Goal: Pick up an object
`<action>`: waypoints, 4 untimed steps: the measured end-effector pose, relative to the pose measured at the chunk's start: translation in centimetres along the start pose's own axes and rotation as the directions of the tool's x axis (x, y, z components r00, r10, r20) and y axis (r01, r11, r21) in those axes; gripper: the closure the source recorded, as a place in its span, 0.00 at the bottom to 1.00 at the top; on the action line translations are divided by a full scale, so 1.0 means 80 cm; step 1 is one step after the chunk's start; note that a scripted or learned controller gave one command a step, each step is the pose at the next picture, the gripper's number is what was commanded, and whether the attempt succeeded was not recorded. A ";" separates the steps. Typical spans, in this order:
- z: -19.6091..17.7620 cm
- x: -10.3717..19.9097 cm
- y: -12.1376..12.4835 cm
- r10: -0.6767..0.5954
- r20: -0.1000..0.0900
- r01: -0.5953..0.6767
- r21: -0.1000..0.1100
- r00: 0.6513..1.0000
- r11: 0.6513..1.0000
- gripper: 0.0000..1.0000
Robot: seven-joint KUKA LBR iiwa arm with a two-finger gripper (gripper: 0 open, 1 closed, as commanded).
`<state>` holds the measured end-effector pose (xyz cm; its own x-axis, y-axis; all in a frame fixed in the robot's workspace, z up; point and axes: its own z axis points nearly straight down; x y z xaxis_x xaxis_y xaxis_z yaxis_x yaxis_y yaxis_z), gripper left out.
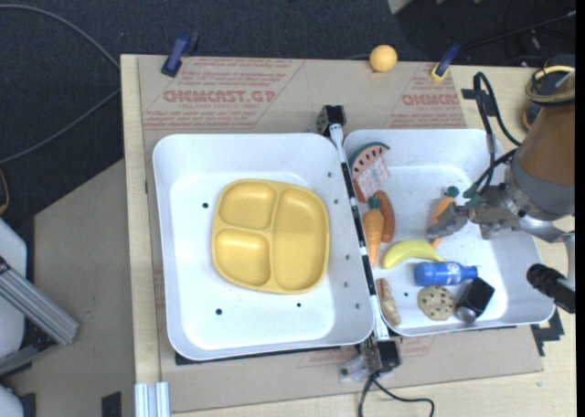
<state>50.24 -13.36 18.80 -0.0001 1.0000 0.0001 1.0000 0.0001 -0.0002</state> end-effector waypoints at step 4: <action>0.126 0.050 0.041 0.000 0.001 0.000 -0.004 1.000 1.000 1.00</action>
<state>53.53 -9.39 8.69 -0.0005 1.0000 -0.0006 1.0000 0.0005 0.0038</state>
